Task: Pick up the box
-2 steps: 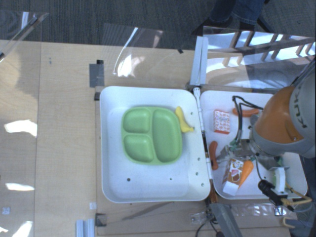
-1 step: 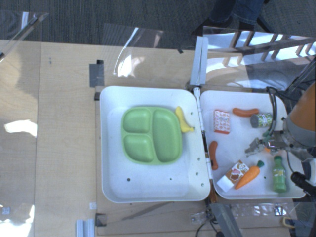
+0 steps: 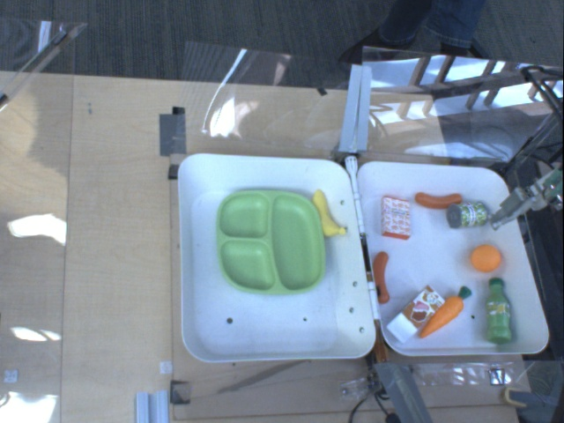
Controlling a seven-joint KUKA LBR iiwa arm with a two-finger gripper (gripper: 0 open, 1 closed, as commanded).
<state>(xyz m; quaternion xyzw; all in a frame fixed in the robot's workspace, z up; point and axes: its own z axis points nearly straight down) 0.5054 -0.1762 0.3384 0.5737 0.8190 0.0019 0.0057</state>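
Box [image 3: 417,313] lies flat beside the carrot [image 3: 443,315], touching it, gripper [image 3: 509,210] well apart.
Likely light, stiff carton; grasp across its narrow sides; finger state cannot be told.

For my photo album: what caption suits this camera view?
End effector beside a can; the box lies by a carrot.

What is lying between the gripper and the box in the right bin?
In the camera view, the orange lies roughly on the line from the gripper at the bin's right edge down to the box. The carrot leans against the box.
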